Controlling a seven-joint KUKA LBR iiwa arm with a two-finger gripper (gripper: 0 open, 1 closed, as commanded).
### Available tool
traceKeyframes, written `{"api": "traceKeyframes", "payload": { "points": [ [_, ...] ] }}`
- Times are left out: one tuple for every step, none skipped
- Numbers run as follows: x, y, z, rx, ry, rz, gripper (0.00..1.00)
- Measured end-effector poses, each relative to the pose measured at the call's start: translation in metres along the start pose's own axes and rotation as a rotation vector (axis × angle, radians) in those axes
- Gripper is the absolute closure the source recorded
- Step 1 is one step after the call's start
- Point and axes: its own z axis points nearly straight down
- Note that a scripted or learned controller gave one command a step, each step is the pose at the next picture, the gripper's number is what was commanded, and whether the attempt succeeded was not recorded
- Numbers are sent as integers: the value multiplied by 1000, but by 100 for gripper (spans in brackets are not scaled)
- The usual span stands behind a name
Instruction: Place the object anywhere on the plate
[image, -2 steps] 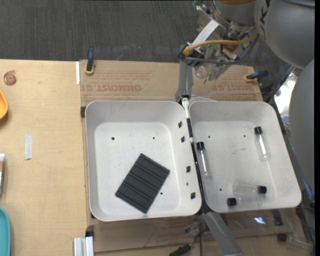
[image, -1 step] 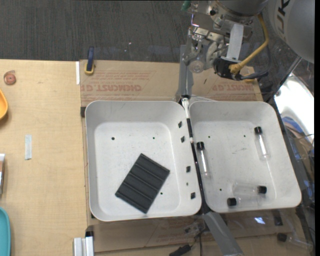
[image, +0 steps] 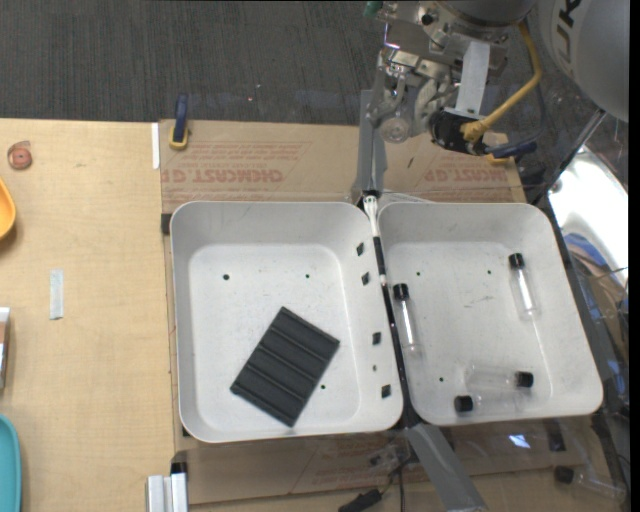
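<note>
1. One fixed camera sits high above the counter (image: 90, 300) and looks down at a slant.
2. It faces the seam between the left bin (image: 190, 330) and the right bin (image: 560, 300); that seam runs almost up the middle of the frame.
3. It stands far enough off to take in both bins whole, with counter left of the seam and dark floor (image: 200, 50) beyond it.
4. The arm (image: 470, 30) enters above the seam, toward the right.
</note>
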Motion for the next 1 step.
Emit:
{"api": "traceKeyframes", "payload": {
  "points": [
    [1,0,-7,3,-4,-2,100]
  ]
}}
